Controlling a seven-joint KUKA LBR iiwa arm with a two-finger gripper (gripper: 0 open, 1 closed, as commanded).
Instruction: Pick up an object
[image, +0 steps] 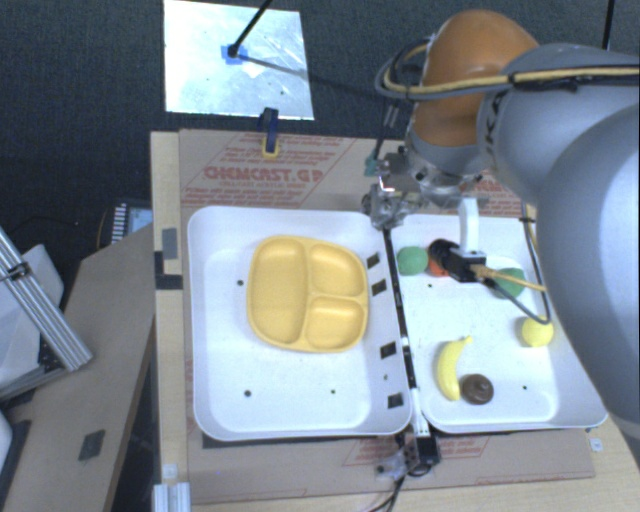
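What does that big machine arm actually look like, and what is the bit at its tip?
The arm is bulky and rounded, smooth grey metal, with a glossy orange band above the wrist. Yellow and black cables loop around that joint. At the tip sits a small claw of dull grey metal, far thinner than the arm.

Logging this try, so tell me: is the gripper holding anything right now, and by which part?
It cannot be told. The gripper sits over the far end of the divider between the two bins, with nothing visibly in it.
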